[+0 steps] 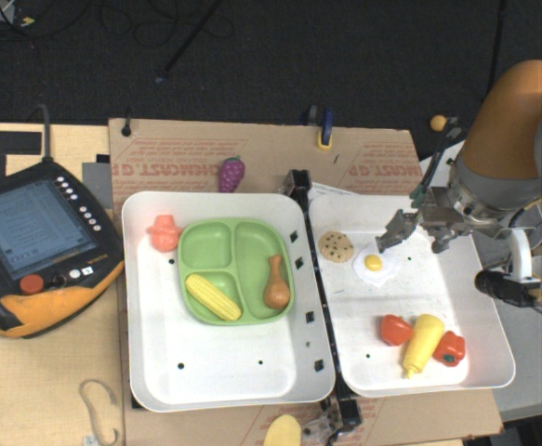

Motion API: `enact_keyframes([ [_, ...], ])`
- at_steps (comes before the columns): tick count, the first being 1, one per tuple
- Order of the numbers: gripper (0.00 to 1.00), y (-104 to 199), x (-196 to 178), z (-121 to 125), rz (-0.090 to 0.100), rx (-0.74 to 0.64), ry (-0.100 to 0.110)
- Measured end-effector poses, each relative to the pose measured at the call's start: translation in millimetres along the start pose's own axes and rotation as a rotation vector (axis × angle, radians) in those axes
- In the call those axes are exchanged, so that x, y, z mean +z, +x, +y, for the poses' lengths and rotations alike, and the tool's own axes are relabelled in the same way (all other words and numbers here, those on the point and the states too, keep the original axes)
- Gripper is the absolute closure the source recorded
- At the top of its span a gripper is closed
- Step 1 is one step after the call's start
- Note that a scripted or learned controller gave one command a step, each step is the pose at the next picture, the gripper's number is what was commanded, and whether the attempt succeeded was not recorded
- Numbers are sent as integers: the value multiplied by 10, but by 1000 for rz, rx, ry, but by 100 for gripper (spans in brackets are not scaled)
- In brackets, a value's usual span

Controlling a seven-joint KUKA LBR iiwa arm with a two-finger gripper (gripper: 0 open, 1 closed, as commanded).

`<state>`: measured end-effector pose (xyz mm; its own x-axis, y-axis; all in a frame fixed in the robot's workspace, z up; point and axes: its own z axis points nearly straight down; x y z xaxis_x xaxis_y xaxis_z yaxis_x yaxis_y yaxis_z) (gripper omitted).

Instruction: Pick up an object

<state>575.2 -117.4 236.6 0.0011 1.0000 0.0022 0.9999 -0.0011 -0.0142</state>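
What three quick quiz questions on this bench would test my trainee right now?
1. True or false: the corn cob lies in the green tray.
2. Which bin holds the cookie: left or right?
3. What lies closest below the end effector: A fried egg, B drumstick, C yellow squash?

Key: 1 true; 2 right; 3 A.

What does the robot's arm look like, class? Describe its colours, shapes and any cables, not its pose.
The arm is a thick, rounded body, orange on top and grey below toward the wrist. Its gripper is dark grey metal with thin angular fingers. A black cable or hose loops beside the wrist, with a white bracket near it.
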Motion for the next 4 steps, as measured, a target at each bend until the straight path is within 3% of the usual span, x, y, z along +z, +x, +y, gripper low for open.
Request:
enact_keyframes([
  [1,0,-2,-71,23,-2,-2,-13],
  [3,0,14,1196,36,0,-2,-7],
  [4,0,45,1513,35,-1,-2,-8],
])
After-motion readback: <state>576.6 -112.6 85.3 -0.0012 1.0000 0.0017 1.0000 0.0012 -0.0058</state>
